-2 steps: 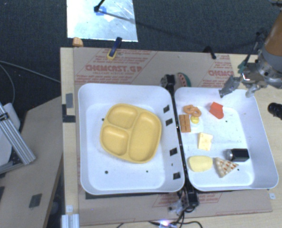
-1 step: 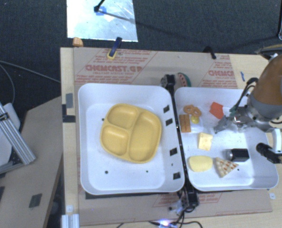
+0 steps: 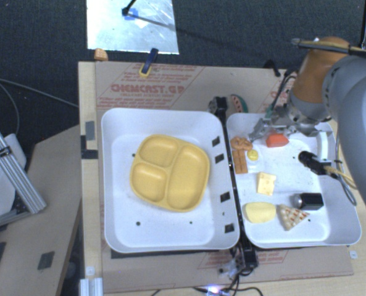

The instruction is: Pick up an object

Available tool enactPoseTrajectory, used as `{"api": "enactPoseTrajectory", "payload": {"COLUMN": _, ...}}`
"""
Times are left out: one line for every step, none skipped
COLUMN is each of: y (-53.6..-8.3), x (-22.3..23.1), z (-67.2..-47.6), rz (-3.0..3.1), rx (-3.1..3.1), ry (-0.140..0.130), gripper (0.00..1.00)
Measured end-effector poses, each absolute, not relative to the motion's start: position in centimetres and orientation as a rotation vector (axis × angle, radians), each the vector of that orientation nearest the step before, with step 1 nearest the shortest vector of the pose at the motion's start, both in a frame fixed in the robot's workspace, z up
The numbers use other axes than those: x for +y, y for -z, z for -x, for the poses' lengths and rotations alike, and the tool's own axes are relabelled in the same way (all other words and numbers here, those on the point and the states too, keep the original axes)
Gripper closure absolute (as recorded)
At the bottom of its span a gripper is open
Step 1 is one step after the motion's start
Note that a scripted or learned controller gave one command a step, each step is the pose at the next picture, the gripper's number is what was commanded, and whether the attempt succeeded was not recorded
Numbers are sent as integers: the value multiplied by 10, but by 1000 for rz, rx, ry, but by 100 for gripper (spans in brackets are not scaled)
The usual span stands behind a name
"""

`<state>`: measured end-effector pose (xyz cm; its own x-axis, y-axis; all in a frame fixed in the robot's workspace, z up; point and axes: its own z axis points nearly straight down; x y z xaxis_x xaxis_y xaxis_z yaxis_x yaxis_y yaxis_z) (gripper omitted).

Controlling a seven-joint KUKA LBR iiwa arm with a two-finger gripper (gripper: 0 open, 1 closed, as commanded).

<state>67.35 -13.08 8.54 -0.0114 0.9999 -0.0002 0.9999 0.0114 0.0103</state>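
Note:
My gripper [image 3: 264, 127] hangs low over the far left part of the right bin [image 3: 340, 230], reaching in from the right. A red-orange piece [image 3: 278, 140] lies just below and to its right, very close to it. An orange chunk [image 3: 240, 143] and a small yellow round piece [image 3: 253, 155] sit a little to the left of the gripper. Nothing can be seen held in the gripper.
Nearer in the right bin lie a brown strip [image 3: 239, 163], a cheese square [image 3: 266, 183], a pale yellow lump [image 3: 260, 212], a pizza-like wedge [image 3: 292, 217] and a black cylinder [image 3: 310, 200]. The left bin [image 3: 118, 227] holds a yellow divided plate [image 3: 169, 171].

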Motion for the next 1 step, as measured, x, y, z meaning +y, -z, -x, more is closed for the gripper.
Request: {"api": "enactPoseTrajectory", "payload": {"y": -205, "x": -39, "z": -635, "rz": -2202, "rx": 2232, "ry": -18, "gripper": 0}}
